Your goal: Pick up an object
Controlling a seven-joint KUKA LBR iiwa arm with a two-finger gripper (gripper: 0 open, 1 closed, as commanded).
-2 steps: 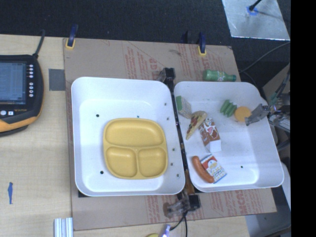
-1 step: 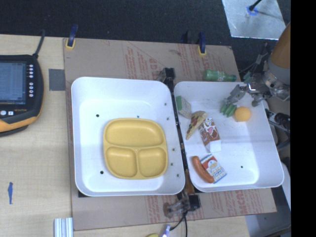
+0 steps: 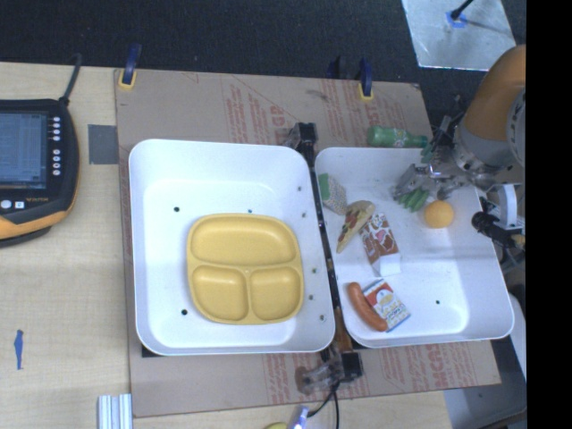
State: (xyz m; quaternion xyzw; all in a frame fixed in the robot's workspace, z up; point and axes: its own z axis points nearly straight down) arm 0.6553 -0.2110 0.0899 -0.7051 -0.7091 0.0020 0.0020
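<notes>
Far left, on wooden bench top: teach pendant (image 3: 34, 170), screen facing up, orange trim along lower edge. Small blue mark (image 3: 19, 349) lower down on wood. Grey tape patch (image 3: 103, 144) just right of pendant, on cardboard sheet (image 3: 268, 105) under both bins. Blue clamps (image 3: 130, 63) at cardboard's far edge.

Left bin (image 3: 152, 239): white, shallow, holding yellow divided plate (image 3: 244, 267), one long compartment on far side, two smaller on near side, lying flat about centre.

Black clips (image 3: 305, 135) at seam between bins, far and near ends.

Right bin (image 3: 465, 315): several small items. Pale green-and-white packet (image 3: 332, 194) against left wall. Pizza slice toy (image 3: 355, 222) just beside it, tip toward near-left. Red patterned piece (image 3: 379, 237) touching white block (image 3: 390, 264). Hot dog toy (image 3: 365, 307) near front left, touching red-and-white carton (image 3: 389, 303). Orange ball (image 3: 438, 214) toward far right of bin. Green bottle (image 3: 396, 137) outside bin, beyond far rim, on cardboard.

Gripper (image 3: 420, 189) low over far-right part of right bin, arm (image 3: 500, 105) entering from right, orange band visible. Green object (image 3: 414, 200) directly at fingertips, just left of orange ball; contact or pinch not resolvable. Jaw state: cannot tell, fingers merged with clutter of metal parts.
</notes>
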